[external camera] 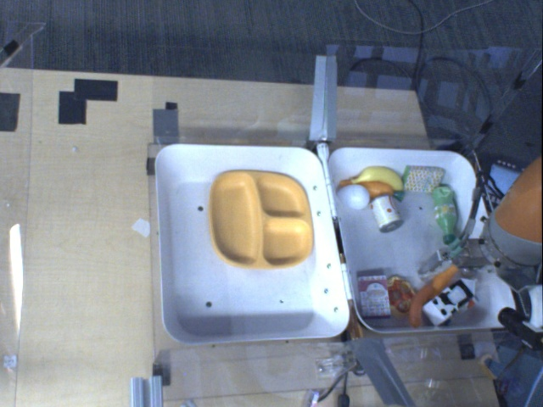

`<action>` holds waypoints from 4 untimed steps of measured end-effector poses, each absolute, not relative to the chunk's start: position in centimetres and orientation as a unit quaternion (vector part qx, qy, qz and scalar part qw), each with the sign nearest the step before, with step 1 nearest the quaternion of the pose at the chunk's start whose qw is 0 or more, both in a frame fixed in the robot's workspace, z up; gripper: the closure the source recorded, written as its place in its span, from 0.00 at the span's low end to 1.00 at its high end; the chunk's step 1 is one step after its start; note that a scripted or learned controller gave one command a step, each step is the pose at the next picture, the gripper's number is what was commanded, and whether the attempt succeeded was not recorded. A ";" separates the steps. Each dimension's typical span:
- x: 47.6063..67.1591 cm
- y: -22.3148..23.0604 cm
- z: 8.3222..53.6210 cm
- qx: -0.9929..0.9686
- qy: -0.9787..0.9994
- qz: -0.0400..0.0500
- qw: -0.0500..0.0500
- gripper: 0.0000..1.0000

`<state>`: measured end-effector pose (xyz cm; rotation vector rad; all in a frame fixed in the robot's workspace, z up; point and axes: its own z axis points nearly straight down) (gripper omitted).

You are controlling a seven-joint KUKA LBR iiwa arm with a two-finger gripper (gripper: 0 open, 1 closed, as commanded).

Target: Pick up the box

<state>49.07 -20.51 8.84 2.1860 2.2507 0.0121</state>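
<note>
A small dark-red box [374,294] with a pale label lies flat in the near left corner of the right bin [407,244]. My gripper [458,254] hangs low at the bin's right side, under the grey wrist and its orange band [519,209]. It is to the right of the box and apart from it, above an orange carrot-like piece [428,288] and a black-and-white item [448,303]. Nothing shows held in it.
The right bin also holds a banana [379,177], a white ball [354,197], a small can [386,214], a green patterned packet [422,178] and a green bottle [444,209]. A yellow divided tray [260,219] lies in the left bin [182,253].
</note>
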 end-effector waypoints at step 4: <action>49.7 -9.2 8.9 0.686 0.728 0.004 0.009 0.00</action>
